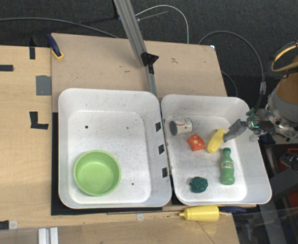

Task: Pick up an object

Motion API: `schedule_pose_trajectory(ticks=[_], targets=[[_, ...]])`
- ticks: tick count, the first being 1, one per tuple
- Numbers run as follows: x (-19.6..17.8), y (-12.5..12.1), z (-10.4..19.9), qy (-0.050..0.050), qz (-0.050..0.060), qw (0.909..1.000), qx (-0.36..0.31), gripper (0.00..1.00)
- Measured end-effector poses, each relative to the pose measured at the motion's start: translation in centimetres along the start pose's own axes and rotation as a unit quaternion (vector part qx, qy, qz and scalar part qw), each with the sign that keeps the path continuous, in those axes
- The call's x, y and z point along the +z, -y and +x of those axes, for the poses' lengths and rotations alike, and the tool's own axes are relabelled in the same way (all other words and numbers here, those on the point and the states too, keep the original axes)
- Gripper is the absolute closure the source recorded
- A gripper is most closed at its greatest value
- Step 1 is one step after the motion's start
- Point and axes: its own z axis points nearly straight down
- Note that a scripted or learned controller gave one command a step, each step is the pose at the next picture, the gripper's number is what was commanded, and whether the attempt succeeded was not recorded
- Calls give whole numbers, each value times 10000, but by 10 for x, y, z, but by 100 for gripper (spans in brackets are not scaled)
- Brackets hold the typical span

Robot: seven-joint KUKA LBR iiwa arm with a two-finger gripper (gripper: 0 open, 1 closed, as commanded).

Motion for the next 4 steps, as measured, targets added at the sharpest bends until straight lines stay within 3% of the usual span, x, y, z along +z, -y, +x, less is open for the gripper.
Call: schedule_pose_trajectory(ticks=[1, 4], targets=[[0, 0, 0, 1, -3, 10000, 1, 0], [140, -6, -6, 12, -10, 10000, 5, 0]])
